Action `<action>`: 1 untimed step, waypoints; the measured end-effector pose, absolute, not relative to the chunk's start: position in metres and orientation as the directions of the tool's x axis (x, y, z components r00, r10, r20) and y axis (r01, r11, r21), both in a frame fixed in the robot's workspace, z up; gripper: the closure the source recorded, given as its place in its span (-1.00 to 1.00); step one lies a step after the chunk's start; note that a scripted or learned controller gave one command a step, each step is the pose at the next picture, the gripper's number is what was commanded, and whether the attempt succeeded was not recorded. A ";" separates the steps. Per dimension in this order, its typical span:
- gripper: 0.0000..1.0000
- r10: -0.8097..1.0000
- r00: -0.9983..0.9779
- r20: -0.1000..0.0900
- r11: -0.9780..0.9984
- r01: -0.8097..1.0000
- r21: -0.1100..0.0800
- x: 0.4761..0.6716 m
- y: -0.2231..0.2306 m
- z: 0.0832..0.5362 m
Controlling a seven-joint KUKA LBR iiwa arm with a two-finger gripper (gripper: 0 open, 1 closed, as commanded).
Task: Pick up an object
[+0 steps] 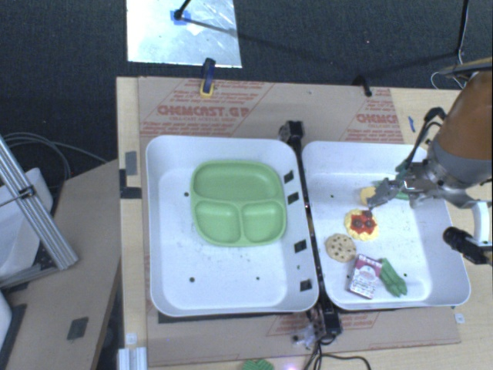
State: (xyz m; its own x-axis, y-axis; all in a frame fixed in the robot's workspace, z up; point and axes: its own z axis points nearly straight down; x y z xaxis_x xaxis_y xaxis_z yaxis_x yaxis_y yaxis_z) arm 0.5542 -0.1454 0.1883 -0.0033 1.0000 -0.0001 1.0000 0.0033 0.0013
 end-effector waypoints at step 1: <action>-1.00 1.000 -0.005 0.001 0.005 1.000 -0.001 0.557 -0.127 0.079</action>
State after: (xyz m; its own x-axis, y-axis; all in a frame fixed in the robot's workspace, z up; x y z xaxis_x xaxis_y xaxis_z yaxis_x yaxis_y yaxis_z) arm 0.5567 -0.1268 0.0791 -0.0054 1.0000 0.0008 1.0000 0.0054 -0.0015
